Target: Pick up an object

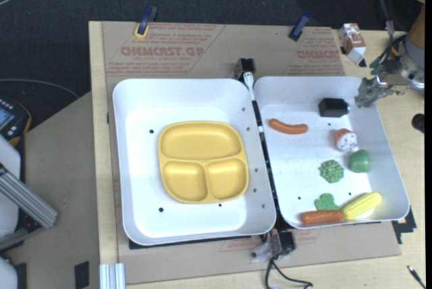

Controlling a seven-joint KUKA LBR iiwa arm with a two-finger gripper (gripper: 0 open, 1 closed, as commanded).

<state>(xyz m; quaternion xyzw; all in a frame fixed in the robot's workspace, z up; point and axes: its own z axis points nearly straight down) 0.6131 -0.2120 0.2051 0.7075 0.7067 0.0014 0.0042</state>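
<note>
Two shallow white bins are seen side by side on the bench. The left bin (pixel 128 146) is occupied by a yellow divided plate (pixel 202 161). In the right bin (pixel 388 139) several small things are scattered: a black block (pixel 333 106) near the far edge, a sausage (pixel 289 126) to its left, a red-and-white ball (pixel 345 140), a green ball (pixel 359 161), a broccoli floret (pixel 331 171), and — along the near edge — a corn cob (pixel 362 205), a green piece (pixel 325 202) and an orange carrot (pixel 322 217) (these last three lie close together). The gripper (pixel 370 92) is seen at the right bin's far right corner; how far it is open cannot be told, and nothing can be made out in its grasp.
</note>
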